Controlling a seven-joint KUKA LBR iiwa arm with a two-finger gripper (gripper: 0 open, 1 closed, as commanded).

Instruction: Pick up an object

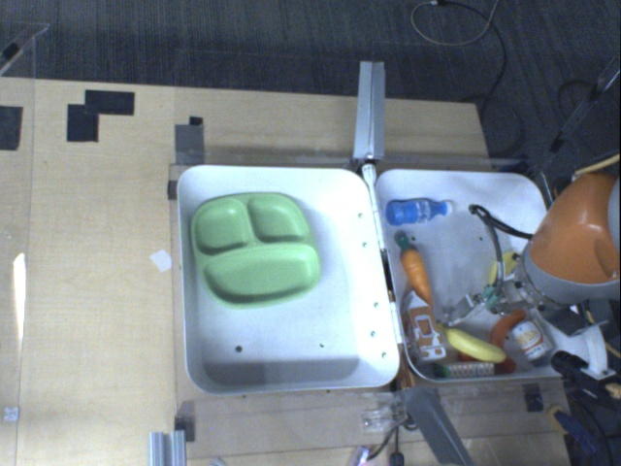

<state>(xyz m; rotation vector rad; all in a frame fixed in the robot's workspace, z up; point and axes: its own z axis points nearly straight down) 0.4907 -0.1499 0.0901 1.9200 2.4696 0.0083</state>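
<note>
Fingers of the gripper (482,302) are low in the right bin (456,187), too cluttered to tell whether spread or pinching. Just beside them lie a yellow banana (474,345) and an orange carrot (416,272). A green divided plate (255,248) rests in the left bin (281,362).

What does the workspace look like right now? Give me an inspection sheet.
Surface: wooden bench bearing two shallow white bins; left bin, right bin.
Job's things: in right bin, blue plastic bottle, orange carrot, yellow banana.
Clutter: green divided plastic tray in left bin.
Grippers: gripper low in right bin above the banana; grip unclear.
Cables: black cable on floor.
Surroundings: dark carpet.
</note>
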